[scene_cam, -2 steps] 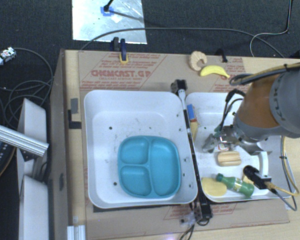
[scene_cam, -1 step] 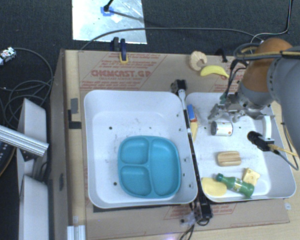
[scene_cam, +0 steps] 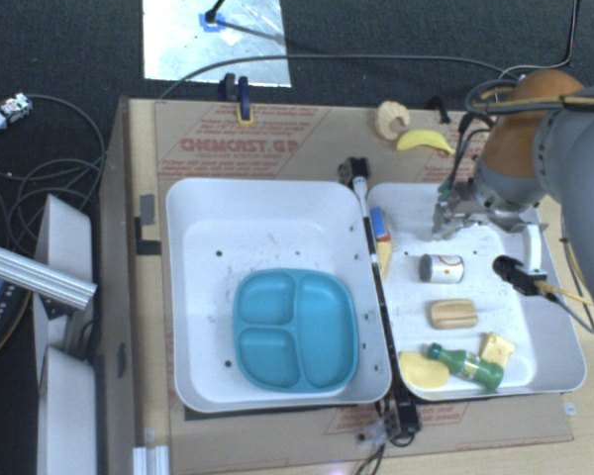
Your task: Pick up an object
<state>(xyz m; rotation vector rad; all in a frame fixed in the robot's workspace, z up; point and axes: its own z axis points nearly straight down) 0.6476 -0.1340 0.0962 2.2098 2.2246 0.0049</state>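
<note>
My gripper (scene_cam: 449,220) hangs low over the back part of the right bin (scene_cam: 549,364), with the grey arm coming in from the right. Just in front of it a small grey and white can (scene_cam: 442,267) lies on its side. Closer to the front lie a tan bread-like block (scene_cam: 452,314), a green bottle (scene_cam: 465,363) on its side, a yellow cheese wedge (scene_cam: 496,348) and a pale yellow round piece (scene_cam: 422,369). Nothing shows between the gripper and the bin floor.
The left bin (scene_cam: 203,216) holds a blue divided plate (scene_cam: 296,329). A blue, white and yellow tube (scene_cam: 379,236) lies along the wall between the bins. Behind the bins, on the cardboard, rest a banana (scene_cam: 424,142) and a beige piece (scene_cam: 392,119).
</note>
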